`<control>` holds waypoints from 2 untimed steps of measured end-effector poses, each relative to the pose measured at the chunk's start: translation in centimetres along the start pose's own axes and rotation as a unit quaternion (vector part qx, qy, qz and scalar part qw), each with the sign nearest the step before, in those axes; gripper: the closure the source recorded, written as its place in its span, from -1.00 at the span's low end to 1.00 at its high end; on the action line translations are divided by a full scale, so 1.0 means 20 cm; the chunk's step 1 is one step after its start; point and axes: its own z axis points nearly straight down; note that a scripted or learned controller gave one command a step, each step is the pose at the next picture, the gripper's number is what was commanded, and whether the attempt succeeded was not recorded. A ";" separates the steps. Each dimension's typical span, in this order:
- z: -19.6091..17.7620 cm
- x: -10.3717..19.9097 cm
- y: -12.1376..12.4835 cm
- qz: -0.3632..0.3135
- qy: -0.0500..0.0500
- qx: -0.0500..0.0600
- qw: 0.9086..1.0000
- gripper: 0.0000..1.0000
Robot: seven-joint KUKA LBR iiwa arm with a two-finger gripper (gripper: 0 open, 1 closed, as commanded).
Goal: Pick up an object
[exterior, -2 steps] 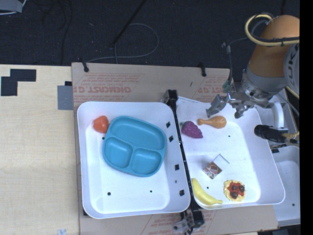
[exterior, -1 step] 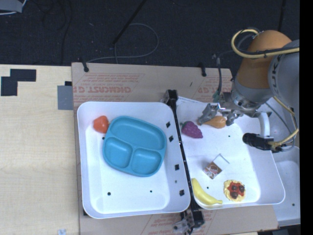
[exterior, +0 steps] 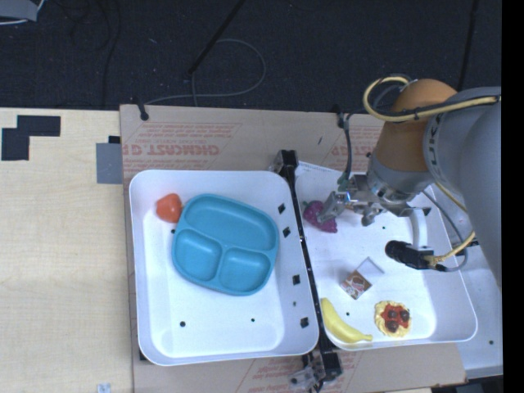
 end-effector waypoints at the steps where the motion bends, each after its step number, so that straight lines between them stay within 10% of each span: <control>1: 0.17 0.01 0.00 0.000 0.000 -0.001 1.000 -1.00; 2: 0.10 0.00 0.00 0.002 -0.001 -0.002 1.000 1.00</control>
